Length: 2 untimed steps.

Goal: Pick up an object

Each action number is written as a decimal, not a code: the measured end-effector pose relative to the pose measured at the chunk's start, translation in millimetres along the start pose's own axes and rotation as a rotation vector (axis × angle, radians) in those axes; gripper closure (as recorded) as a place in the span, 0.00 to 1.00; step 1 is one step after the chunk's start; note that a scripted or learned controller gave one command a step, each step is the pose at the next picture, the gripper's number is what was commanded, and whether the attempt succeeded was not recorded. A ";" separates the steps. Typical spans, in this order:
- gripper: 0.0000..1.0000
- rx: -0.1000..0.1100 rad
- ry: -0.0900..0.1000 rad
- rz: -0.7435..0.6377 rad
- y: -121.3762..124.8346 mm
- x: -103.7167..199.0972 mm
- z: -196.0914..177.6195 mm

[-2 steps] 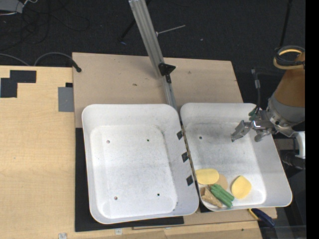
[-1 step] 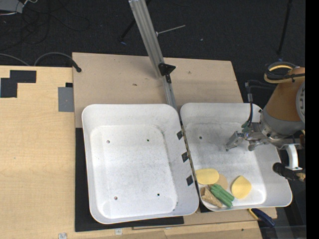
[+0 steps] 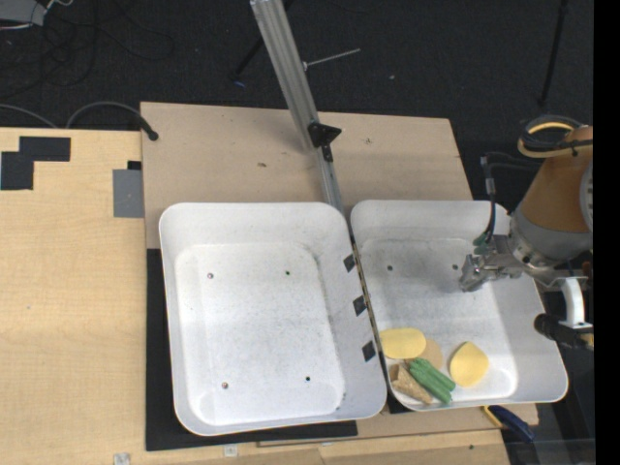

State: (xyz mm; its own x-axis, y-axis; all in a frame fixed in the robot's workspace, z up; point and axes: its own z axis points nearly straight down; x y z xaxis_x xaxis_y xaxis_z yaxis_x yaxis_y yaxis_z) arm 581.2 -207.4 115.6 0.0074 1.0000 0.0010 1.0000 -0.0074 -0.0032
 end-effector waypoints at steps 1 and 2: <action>1.00 -0.006 -0.002 -0.002 -2.2 -8.8 -58.9; 1.00 -0.006 -0.002 -0.008 2.5 -12.9 -102.8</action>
State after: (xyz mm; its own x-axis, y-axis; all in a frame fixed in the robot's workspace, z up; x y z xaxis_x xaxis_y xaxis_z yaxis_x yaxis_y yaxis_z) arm 584.0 -220.4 218.3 -0.0002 1.0000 -0.0011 1.0000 0.0002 0.0025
